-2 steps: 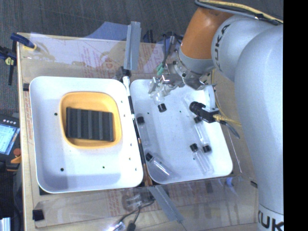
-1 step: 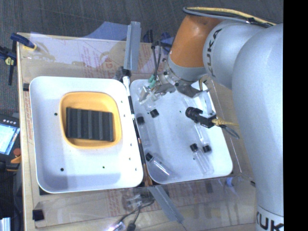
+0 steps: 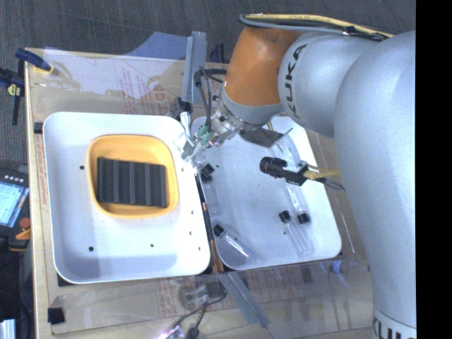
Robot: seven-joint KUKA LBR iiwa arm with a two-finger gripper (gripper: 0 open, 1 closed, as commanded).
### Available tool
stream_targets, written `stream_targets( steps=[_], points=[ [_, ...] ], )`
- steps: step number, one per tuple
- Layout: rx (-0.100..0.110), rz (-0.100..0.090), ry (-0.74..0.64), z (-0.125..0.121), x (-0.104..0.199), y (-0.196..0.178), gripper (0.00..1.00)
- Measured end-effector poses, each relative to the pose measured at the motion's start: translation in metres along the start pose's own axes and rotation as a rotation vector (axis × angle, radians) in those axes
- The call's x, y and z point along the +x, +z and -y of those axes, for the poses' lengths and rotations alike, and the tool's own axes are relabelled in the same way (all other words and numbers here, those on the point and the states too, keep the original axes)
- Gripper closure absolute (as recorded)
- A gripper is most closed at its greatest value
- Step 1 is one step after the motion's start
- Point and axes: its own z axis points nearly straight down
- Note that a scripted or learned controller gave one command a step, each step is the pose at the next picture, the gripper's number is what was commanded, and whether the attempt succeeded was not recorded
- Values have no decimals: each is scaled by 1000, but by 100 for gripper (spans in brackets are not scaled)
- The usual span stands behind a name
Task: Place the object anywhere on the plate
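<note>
While my tool hovers at the right bin's upper-left corner (whether apart or together, I cannot tell), the nearest vial lies below it along the divider, slanting down-right; the yellow plate sits left, in the other bin.

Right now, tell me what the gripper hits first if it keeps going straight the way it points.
Probably the raised rim where the two bins meet: the gripper points down-left over it, the left bin just beyond. Depth is unclear from this slant.
</note>
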Motion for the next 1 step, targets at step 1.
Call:
stream_targets(
  steps=[1],
  points=[
    [0,1,1,0,-1,0,0]
  ],
)
